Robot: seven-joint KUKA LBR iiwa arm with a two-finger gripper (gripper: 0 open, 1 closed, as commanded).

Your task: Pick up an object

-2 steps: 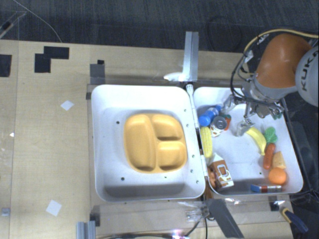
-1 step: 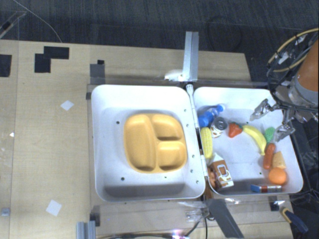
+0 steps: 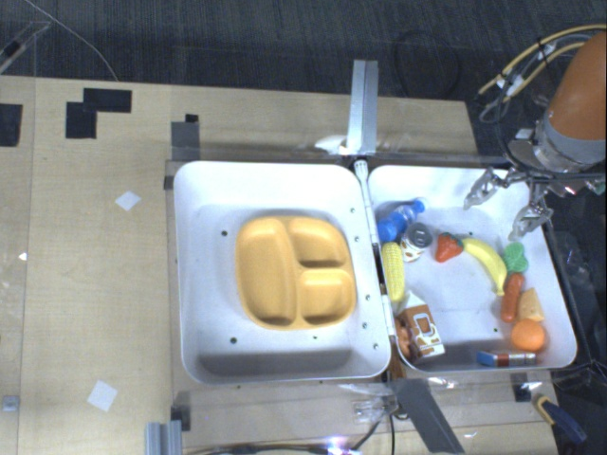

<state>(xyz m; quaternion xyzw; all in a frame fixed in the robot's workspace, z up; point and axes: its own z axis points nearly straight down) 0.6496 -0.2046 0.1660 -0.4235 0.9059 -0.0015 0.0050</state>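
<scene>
Camera view, from above: the hand hovers over the far right corner of the right bin, its two metal fingers spread apart and holding nothing. A yellow banana lies just below it, toward the camera, its long axis slanting down and to the right. A strawberry sits beside it. The white bin floor is crowded along the right wall. The left bin holds a yellow tray on the desk.

Robotics lab: bench, white bins.

arm cut off at right edge, marker label too small
</scene>
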